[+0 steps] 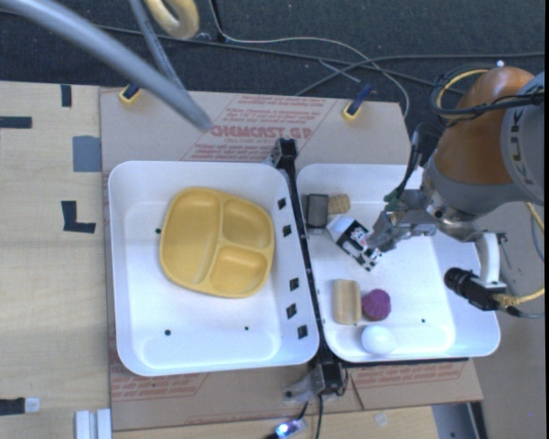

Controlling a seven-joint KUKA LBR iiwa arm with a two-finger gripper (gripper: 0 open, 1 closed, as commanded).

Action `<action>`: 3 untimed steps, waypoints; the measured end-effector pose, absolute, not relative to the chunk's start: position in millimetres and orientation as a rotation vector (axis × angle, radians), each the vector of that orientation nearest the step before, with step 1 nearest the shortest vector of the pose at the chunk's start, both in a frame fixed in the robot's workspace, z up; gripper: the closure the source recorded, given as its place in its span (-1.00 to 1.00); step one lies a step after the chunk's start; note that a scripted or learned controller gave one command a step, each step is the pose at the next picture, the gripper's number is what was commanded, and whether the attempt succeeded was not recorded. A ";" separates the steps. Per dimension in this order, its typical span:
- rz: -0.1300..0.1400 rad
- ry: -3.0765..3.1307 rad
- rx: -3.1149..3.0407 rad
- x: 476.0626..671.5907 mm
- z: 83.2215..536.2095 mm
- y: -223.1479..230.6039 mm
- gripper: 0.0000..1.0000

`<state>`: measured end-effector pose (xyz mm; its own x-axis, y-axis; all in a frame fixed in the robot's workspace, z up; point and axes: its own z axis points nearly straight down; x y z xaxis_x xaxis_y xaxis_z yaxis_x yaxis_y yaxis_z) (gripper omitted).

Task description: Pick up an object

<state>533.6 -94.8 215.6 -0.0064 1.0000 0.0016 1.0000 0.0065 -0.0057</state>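
In the right bin (pixel 457 337) my gripper (pixel 373 250) hangs low over a small white and black object (pixel 349 236), its tips right at that object's right end. I cannot make out how the jaws stand. Nearby lie a dark grey block (pixel 317 210), a small tan piece (pixel 339 205), a tan wooden cylinder (pixel 346 301), a purple ball-like object (pixel 376 305) and a white ball (pixel 378 339).
The left bin (pixel 137 337) holds a yellow divided plate (pixel 217 241). A black divider (pixel 297 263) runs between the bins. The arm's orange and grey body (pixel 480 144) looms over the right bin's far right side. Cables cross the dark floor behind.
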 end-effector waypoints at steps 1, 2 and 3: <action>0.002 -2.227 -2.211 553.5 224.7 -44.6 1.00; 0.006 -2.226 -2.211 567.5 211.8 7.2 1.00; 0.003 -2.228 -2.211 590.0 217.1 66.7 1.00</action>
